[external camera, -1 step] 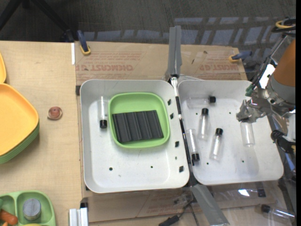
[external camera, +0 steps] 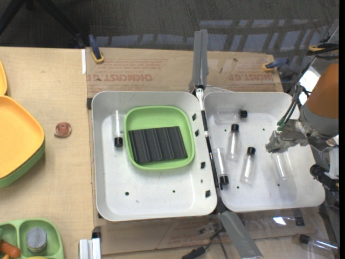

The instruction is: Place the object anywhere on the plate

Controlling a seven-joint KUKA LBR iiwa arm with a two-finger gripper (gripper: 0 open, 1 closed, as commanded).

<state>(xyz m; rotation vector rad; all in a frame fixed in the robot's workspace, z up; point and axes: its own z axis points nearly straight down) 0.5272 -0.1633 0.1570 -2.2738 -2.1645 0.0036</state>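
Note:
A green plate point(external camera: 157, 115) lies in the left bin point(external camera: 151, 198) with a black ribbed mat point(external camera: 160, 144) on it. Beside the plate's left rim lies a clear vial point(external camera: 117, 127) with a black cap. The right bin point(external camera: 259, 196) holds several clear capped vials, among them one point(external camera: 233, 139) near the middle, one point(external camera: 248, 164) below it and one point(external camera: 220, 167) along the left wall. My gripper point(external camera: 277, 145) hangs over the right bin's right side, just above another clear vial point(external camera: 282, 167). I cannot make out whether it touches that vial.
A loose black cap point(external camera: 243, 114) sits at the back of the right bin. On the wooden table to the left are stacked yellow plates point(external camera: 19, 139), a small red knob point(external camera: 63, 129) and a green divided tray point(external camera: 24, 240). Clamps point(external camera: 96, 53) hold the cardboard behind.

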